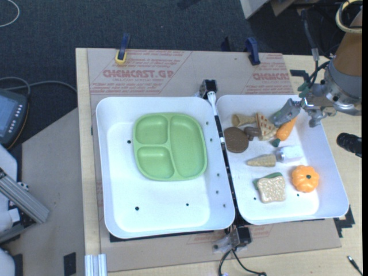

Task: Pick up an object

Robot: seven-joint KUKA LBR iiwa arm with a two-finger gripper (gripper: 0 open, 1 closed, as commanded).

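Note:
The right bin (330, 154) holds several toy foods. Among them are an orange carrot (285, 131), a brown round cookie (236, 140), a waffle wedge (264, 125), a tan cone (261, 161), an orange pumpkin (305, 178) and a toast slice (271, 188). My gripper (298, 117) hangs over the bin's far right part, open, with one grey finger (282, 114) just above the carrot's top end and the other finger (314, 118) off to the right. Nothing is held between them.
A green divided plate (170, 146) lies in the left bin (115, 200). A small pale blue-white piece (287, 153) sits beside the cone. The divider rail (221, 154) runs between the bins. Clamps (121, 55) and cables stand along the bench's far edge.

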